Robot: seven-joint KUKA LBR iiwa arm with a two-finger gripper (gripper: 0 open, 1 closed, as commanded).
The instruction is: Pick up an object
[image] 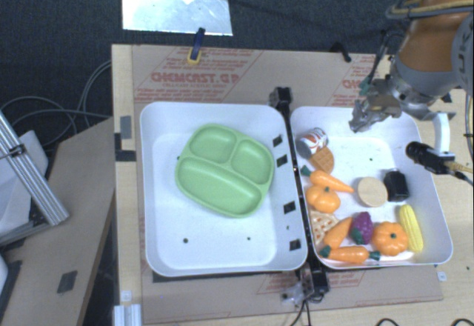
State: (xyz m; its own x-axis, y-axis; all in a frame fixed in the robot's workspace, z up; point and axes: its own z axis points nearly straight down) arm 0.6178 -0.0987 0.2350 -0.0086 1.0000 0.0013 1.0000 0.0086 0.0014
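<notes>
Gripper (365, 118) hangs over far edge of right bin (437, 232), nothing btwn its fingers; whether jaws are wide or narrow can't be told from this angle. Left bin (159, 169) holds a green divided plate (224, 169), tilted, approx. centre. Right bin's toys sit nearer than the gripper: red-white can (312, 141) at far left, carrot (331, 181) near it, tan disc (372, 191) beside a black block (396, 185), purple piece (361, 227), orange pumpkin (389, 237) and corn cob (409, 227) at near right.
</notes>
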